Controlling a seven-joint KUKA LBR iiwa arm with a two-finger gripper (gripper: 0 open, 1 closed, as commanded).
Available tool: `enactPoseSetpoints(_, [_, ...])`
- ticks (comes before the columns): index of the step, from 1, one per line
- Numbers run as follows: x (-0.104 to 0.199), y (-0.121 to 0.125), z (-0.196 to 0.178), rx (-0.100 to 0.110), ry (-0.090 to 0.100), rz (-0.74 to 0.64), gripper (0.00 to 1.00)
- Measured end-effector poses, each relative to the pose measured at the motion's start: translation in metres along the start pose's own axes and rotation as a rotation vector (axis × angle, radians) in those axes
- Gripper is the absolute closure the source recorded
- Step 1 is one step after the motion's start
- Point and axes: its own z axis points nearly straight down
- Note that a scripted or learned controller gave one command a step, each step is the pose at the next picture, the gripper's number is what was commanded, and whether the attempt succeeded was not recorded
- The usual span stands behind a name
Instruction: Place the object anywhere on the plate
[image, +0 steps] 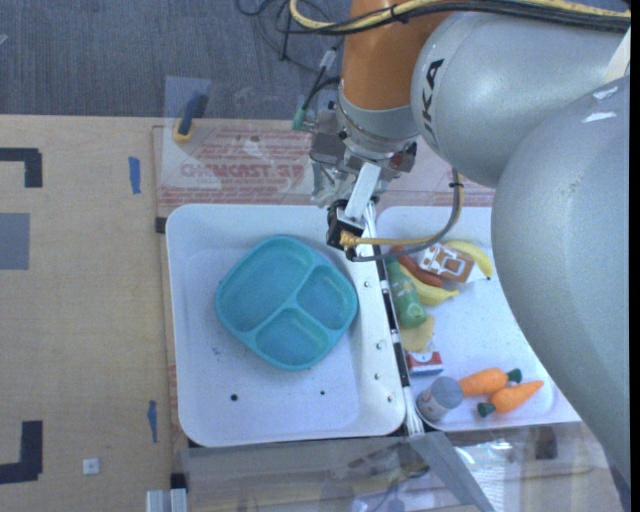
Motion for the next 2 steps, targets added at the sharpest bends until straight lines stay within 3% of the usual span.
enactPoseSetpoints(1, [0.026, -0.064, 0.027, 0.006, 0.000, -0.108, 1.00])
enactPoseSetpoints(2, [0.083, -0.028, 0.041, 0.002, 0.000, -0.100, 1.00])
